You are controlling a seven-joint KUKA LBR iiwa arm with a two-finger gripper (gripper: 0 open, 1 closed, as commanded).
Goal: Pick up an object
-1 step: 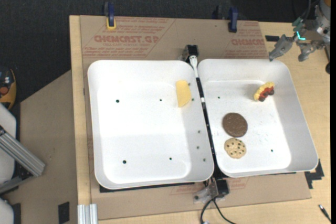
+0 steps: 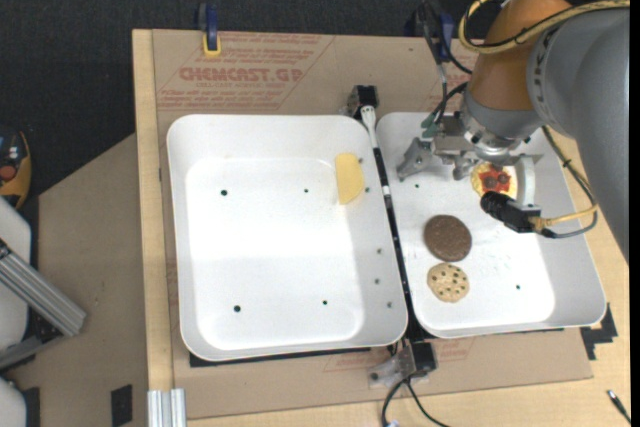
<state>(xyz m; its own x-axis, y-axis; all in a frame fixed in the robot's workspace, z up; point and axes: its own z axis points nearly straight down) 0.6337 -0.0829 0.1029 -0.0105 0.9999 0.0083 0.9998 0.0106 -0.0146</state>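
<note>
A KUKA arm (image 2: 520, 65) hung over the far end of the right-hand bin (image 2: 540, 265) on the bench (image 2: 150, 95), its wrist low above a small orange-and-red item (image 2: 493, 180) that lay partly hidden beneath it. Whether the jaws were open or closed, or had hold of anything, could not be told from above, as the wrist housing covered them.

Nearer the camera in the same bin lay a dark brown round cookie (image 2: 447, 237) and, just beside it, a chocolate-chip cookie (image 2: 448, 282). A pale yellow piece (image 2: 349, 179) rested against the right wall of the left bin (image 2: 270, 255).

The orange-and-red item looked the likeliest target. To take it cleanly, the jaws would probably need to straddle it squarely, come right down to the bin floor before closing, then lift straight up. The item sat near the bin's far wall, so an off-centre descent risked nudging it away instead of catching it.
</note>
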